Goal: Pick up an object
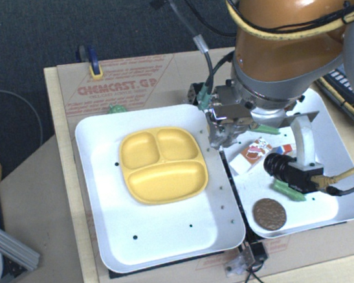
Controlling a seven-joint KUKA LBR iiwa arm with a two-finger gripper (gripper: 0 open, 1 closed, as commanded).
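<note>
A yellow divided plate [164, 164] lies in the left bin [116, 241]. In the right bin [350, 201] I see a brown round disc [269, 213] at the front, a red and white packet [254, 153] and a green piece [290, 191]. A small blue bit [287, 149] lies beside the packet. My gripper [222, 131] hangs low at the back left of the right bin, close to the wall between the bins and just left of the packet. The wrist hides the back of that bin. Nothing shows in the gripper's grasp.
A small green item [117, 108] lies on the cardboard sheet [123, 83] behind the left bin, and a blue and yellow clamp [93, 61] sits at the sheet's far edge. The big orange and grey arm [290, 17] looms over the right bin.
</note>
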